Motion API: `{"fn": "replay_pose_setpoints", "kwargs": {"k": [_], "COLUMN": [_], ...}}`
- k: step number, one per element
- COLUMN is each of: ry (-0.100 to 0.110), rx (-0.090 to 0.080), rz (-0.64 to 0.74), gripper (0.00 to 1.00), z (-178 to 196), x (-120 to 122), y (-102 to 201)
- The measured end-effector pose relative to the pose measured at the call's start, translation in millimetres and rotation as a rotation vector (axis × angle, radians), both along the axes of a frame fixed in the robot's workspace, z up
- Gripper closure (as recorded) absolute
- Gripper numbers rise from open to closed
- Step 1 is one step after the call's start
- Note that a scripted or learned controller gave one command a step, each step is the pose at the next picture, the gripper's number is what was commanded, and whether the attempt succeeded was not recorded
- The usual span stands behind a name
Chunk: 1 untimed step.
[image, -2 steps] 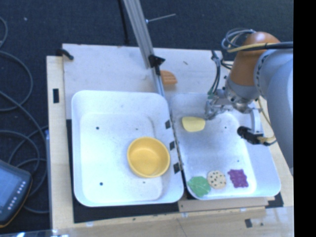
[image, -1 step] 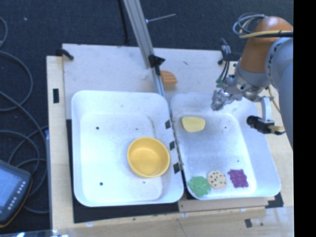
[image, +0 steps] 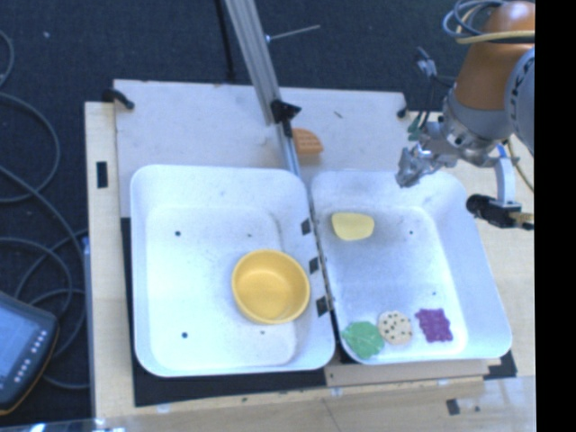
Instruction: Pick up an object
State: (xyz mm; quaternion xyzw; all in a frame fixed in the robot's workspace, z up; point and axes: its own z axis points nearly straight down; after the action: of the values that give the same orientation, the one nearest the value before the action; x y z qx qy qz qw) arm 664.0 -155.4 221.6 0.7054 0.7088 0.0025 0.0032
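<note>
A yellow bowl sits in the left bin, toward its right side. In the right bin a pale yellow lump lies near the back left. Along that bin's front edge lie a green piece, a round spotted cookie and a purple piece. My gripper hangs over the back right rim of the right bin, below the orange band of the arm. It is well apart from every object, and nothing shows between its fingers.
A slanted metal pole rises from the bench between the two bins at the back. An orange object lies on the bench behind the bins beside the pole's foot. Cables lie on the dark floor at the left.
</note>
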Motion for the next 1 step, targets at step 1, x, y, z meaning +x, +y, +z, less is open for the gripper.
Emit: {"fn": "replay_pose_setpoints", "kwargs": {"k": [1], "ry": [0.003], "rx": [0.000], "rz": [0.001], "gripper": [1.00], "z": [26.5], "x": [1.1], "y": [-1.0]}}
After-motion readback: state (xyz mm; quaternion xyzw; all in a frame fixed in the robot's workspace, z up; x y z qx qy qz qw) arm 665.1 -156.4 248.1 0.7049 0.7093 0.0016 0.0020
